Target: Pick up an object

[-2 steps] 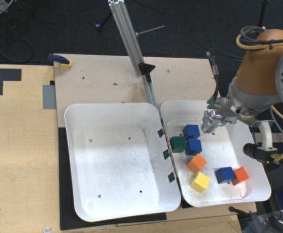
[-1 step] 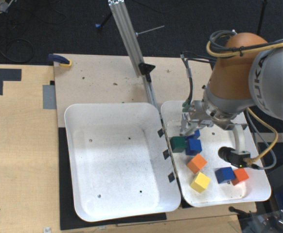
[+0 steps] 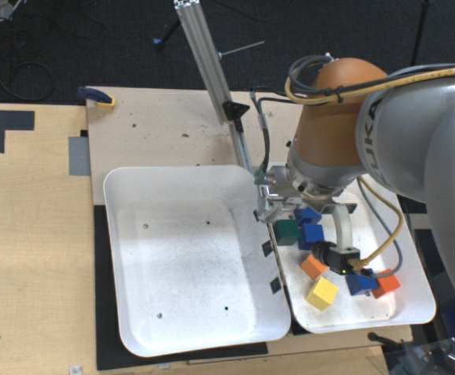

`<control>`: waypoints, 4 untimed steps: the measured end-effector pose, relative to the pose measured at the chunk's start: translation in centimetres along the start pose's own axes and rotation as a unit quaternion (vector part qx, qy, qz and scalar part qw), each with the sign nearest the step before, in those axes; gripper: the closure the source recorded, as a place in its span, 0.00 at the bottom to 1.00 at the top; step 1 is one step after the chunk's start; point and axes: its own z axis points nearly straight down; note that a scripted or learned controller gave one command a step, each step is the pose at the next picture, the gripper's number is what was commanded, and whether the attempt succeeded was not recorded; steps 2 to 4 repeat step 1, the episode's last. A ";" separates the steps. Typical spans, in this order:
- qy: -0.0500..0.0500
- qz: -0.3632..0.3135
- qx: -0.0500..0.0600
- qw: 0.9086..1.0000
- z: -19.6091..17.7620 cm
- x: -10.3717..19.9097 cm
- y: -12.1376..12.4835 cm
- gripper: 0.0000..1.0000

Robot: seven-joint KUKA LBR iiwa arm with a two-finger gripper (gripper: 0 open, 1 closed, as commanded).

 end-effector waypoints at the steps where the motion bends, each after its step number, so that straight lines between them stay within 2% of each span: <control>1: -0.001 0.001 -0.002 1.000 0.1 4.5 1.3 1.00; 4: -0.001 0.001 -0.002 1.000 0.1 4.5 1.3 1.00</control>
